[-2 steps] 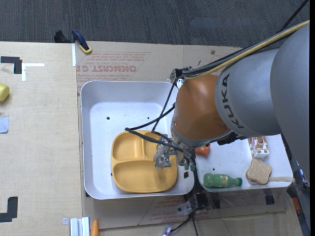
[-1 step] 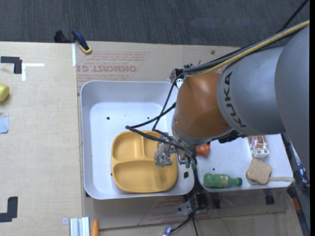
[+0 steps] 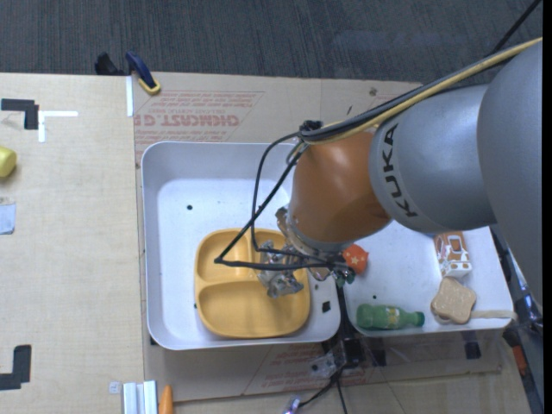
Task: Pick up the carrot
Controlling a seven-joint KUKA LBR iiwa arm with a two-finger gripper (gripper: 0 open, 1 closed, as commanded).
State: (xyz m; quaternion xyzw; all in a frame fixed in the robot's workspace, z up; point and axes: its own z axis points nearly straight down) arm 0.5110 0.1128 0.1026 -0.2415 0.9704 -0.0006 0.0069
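A small orange thing [image 3: 354, 258], probably the carrot, peeks out from under the arm's orange band at the left end of the right bin [image 3: 405, 257]. Most of it is hidden by the arm. My gripper [image 3: 280, 279] hangs low over the yellow divided plate [image 3: 241, 304] in the left bin [image 3: 172, 231], to the left of the orange thing. The wrist and cables crowd the gripper's tip, and I see nothing held in it.
The right bin also holds a green bottle [image 3: 390, 317] lying along its front, a slice of bread [image 3: 453, 300] and a small carton [image 3: 453, 255]. A yellow object [image 3: 5, 162] lies on the bench far left. A blue clamp [image 3: 142, 72] sits behind the left bin.
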